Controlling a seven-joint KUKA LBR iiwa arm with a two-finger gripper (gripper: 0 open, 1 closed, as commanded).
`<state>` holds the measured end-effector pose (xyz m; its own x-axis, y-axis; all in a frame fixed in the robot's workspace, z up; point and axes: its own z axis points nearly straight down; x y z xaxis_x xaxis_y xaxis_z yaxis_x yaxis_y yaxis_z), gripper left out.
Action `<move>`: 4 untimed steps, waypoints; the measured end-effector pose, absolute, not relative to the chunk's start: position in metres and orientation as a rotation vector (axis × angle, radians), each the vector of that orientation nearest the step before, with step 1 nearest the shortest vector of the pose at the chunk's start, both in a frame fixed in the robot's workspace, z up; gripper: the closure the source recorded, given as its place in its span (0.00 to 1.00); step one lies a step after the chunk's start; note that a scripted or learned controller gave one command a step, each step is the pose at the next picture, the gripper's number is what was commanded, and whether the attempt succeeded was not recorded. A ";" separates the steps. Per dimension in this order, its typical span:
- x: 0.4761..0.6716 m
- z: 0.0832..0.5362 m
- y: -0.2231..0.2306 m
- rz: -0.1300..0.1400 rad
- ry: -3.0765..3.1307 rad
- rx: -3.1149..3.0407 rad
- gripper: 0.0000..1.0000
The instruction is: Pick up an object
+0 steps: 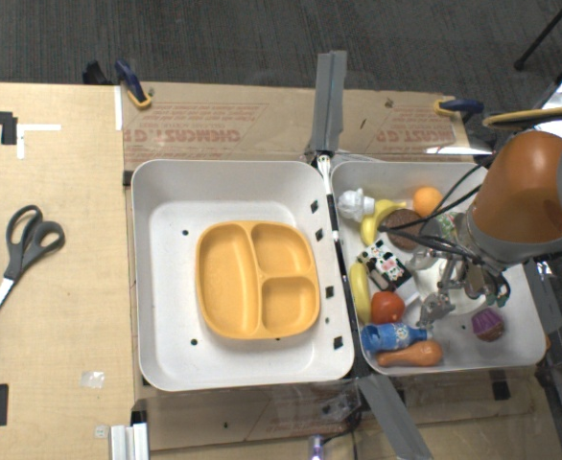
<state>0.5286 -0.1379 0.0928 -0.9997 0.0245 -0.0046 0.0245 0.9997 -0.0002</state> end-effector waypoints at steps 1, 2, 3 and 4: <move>0.599 0.094 -0.155 -0.002 3.123 0.274 0.00; 0.652 0.094 -0.158 -0.002 3.091 0.564 0.00; 0.617 0.112 -0.223 -0.001 3.092 0.544 0.00; 0.636 0.088 -0.215 0.016 3.129 0.605 0.00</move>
